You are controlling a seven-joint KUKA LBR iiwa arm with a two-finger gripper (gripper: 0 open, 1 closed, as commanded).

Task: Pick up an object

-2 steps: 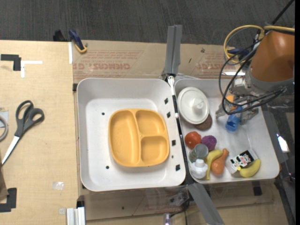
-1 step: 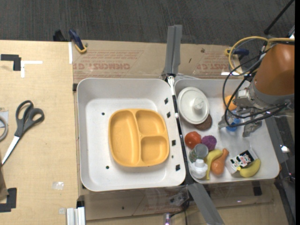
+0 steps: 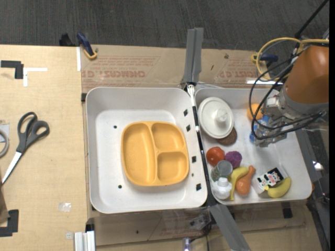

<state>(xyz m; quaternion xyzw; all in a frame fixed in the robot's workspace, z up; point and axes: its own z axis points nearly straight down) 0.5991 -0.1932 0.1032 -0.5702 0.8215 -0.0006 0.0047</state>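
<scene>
I cannot tell how my jaws stand; my gripper (image 3: 268, 136) hangs over the right bin (image 3: 296, 156), right of frame. Below it lies a banana (image 3: 278, 188), seemingly light and slick, best pinched across its curved middle.

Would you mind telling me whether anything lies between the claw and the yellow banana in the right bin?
Nothing visible does. The claw hovers over bare bin floor, and the banana lies toward the front, beside a small black-and-white toy.
</scene>
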